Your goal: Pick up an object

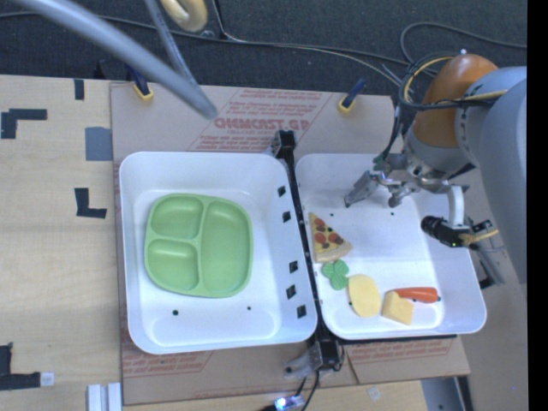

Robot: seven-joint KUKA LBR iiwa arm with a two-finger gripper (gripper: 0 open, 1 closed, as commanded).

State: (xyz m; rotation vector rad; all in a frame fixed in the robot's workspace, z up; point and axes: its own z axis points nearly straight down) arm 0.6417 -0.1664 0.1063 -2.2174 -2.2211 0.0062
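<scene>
Gripper (374,190) hangs over the upper part of the R bin (454,319), fingers spread apart w/ nothing between them. Objs lie in the lower-left part of that bin, well apart from the gripper: pizza slice (328,239) by the left wall, green round piece (336,274) just below it, yellow oval piece (363,295) next, touching or nearly touching a cheese-like wedge (397,308). Orange-red carrot-like piece (417,294) sits along the wedge's top edge. L bin (137,315) holds a green divided plate (199,245), lying flat. Both bins rest on cardboard on the tabletop (51,255).
</scene>
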